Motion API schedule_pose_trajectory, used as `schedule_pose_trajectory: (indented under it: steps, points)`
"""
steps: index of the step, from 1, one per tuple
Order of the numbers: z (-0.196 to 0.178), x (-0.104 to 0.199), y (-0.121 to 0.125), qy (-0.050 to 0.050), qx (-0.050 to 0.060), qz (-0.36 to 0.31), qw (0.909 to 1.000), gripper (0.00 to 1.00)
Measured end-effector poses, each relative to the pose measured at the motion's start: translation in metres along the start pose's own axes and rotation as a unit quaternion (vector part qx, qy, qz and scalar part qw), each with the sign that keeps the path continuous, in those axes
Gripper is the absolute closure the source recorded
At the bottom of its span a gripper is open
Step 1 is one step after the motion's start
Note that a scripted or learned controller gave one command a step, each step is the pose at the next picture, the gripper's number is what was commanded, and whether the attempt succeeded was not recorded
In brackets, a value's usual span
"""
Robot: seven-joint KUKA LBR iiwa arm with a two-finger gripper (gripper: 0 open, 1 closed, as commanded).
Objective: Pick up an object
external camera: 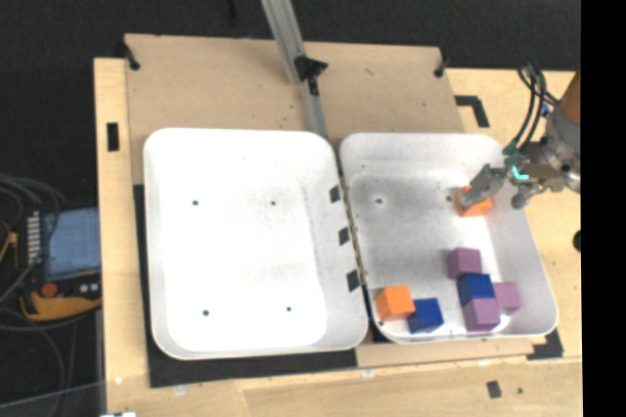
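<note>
My gripper (502, 188) hangs over the right bin (411, 161), near its upper right side, and stands open with its two grey fingers spread apart. A small orange block (475, 204) lies just under the tip of the left finger (484, 180), not between the two fingers; whether they touch I cannot tell. Near the bin's front edge lie another orange block (396, 301) and a blue block (425, 315). To their right is a cluster: a purple block (465, 261), a blue block (476, 288), a purple block (481, 313) and a lighter purple block (508, 296).
The left bin (245, 239) sits beside the right one. A slanted metal pole (279, 9) rises from the back between the bins. A blue box with cables (68, 244) lies off the bench at left.
</note>
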State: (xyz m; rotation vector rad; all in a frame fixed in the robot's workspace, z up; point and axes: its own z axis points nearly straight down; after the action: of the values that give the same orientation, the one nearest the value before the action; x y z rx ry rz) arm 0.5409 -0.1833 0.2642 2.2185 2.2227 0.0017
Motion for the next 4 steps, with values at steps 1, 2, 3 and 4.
schedule_pose_trajectory:
  steps: [1,2,3,4]
  points:
    - [0.059,0.004,-0.003,0.0,0.002,0.002,1.0,0.0]
    - [0.101,0.003,-0.002,0.0,0.003,0.003,1.0,0.0]
    - [0.148,0.004,0.006,0.0,0.002,0.005,1.0,0.0]
    - [0.136,0.003,0.008,0.0,-0.001,0.008,1.0,1.0]
